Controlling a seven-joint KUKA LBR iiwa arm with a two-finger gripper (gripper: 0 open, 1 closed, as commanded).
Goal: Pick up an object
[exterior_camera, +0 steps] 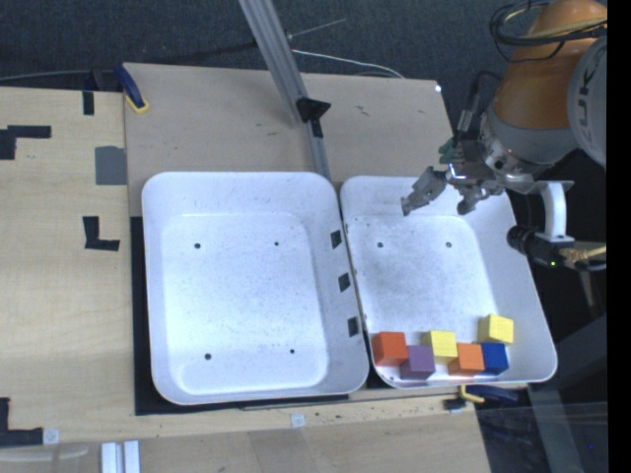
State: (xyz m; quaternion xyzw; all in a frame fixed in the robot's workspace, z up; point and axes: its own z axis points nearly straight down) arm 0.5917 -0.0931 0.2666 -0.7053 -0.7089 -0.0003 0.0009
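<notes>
Well, with my end effector (441, 193) spread open and empty over the right bin (537, 294), those small blocks (444, 351) look light, rigid, best pinched across flat sides.

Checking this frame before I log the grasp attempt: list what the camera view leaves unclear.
- Gripper: small and motion-blurred above the right bin's far edge; its grip state is unreadable.
- Arm: cut off by the picture's top and right edges.
- Blocks: the purple block partly covers its neighbours, and the blue block hides part of the orange block beside it.
- Specks in the left bin: too small to identify.
</notes>
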